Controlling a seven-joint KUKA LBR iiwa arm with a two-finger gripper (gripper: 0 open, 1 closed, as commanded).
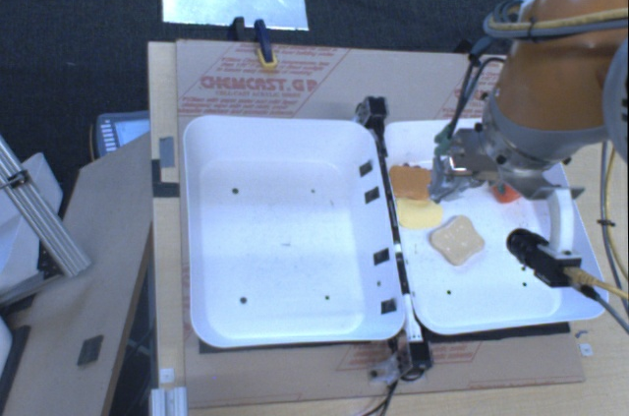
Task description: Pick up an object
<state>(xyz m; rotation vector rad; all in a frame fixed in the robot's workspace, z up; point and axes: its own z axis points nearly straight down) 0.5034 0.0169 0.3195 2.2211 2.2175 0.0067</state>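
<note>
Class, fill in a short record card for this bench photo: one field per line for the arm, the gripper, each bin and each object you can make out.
arm: grey with orange band, reaching in from the right over the right bin
gripper: low over the right bin, beside the orange piece; finger state unclear
left bin: white, shallow
orange piece: right bin, near the divider
yellow piece: touching the orange piece, nearer the camera
tan piece: right bin, middle
red item: partly hidden under the arm
</note>
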